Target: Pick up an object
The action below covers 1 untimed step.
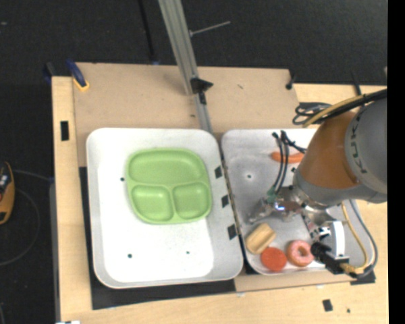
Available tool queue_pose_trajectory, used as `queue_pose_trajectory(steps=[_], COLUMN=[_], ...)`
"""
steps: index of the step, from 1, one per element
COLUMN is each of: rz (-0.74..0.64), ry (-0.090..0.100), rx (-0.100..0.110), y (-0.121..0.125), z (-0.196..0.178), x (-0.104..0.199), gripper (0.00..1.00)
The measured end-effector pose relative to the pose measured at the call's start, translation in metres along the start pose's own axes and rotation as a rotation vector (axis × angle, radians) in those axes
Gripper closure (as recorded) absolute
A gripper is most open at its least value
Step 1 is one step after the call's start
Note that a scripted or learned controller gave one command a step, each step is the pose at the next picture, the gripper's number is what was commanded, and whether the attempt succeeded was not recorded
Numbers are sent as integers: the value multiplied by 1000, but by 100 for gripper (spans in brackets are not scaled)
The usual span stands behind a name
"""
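Observation:
My gripper (pixel 264 212) hangs low in the right bin (pixel 239 155), at the end of the grey and orange arm coming in from the right. Just below it lies a tan bread-like block (pixel 260 238), close to the gripper; whether they touch I cannot tell. A red round piece (pixel 273 259) and a pink donut (pixel 299 252) lie along the bin's front edge. An orange carrot-like piece (pixel 286 157) peeks out behind the arm near the back of the bin. I see nothing clearly held.
The left bin (pixel 108 248) holds a green divided plate (pixel 167 185). A metal post (pixel 182 46) rises behind the bins. Cables and a white-and-black fitting (pixel 334 245) crowd the right bin's front right corner.

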<state>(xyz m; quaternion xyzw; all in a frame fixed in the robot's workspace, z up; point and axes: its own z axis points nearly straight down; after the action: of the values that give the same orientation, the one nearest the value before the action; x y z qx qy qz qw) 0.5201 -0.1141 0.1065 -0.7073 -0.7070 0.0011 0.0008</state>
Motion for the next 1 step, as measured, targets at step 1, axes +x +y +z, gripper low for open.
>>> queue_pose_trajectory(steps=[1], rz=[5], ry=[-1], rx=[-6], y=[2], z=[-14], x=[-1], gripper=[100])
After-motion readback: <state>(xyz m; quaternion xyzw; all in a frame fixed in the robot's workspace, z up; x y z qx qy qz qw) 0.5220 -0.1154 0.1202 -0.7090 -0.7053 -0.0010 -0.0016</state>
